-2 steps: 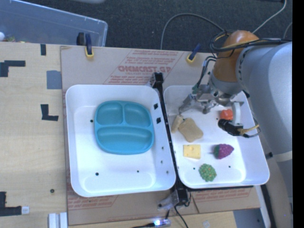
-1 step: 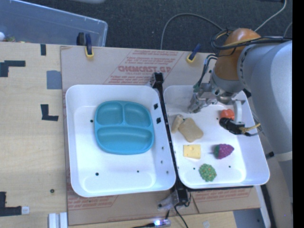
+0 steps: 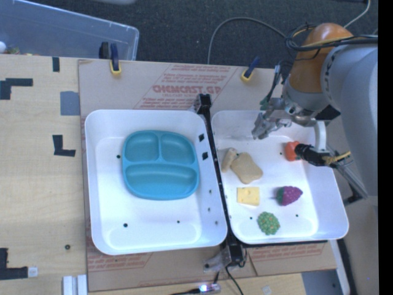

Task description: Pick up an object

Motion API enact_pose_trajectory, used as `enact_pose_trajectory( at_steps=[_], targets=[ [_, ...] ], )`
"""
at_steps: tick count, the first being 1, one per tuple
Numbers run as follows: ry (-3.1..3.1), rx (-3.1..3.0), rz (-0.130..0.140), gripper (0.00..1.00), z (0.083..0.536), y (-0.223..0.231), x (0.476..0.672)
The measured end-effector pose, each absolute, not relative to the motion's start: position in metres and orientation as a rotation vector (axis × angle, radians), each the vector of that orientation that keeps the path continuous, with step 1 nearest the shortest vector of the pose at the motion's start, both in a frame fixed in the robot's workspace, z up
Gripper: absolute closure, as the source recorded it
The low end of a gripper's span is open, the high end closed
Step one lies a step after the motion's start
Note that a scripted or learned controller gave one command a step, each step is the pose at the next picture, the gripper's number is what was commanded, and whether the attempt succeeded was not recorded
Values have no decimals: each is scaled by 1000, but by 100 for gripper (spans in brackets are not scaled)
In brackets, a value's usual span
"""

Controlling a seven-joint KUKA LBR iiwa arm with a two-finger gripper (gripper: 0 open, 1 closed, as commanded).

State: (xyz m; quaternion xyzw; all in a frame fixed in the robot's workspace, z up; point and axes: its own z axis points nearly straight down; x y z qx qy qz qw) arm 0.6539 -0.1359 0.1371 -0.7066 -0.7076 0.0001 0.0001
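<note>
Above the right bin (image 3: 328, 229), the claw (image 3: 263, 129) hangs near the bread (image 3: 245, 168).

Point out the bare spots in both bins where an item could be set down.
Left bin: a bare strip along the near edge below the blue tray, and a narrower one to its left. Right bin: bare floor at the far left corner, beside the gripper. The middle and near part is crowded: bread, cheese, grapes, broccoli.
</note>
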Motion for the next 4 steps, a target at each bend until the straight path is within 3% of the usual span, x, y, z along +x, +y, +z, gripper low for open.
enact_pose_trajectory(
  at_steps=[2, 4],
  targets=[
    [-2225, -2220, -1, 100, 230, -144, 663],
    [-2222, -2213, 7, 100, 207, -54, 617]
  ],
)
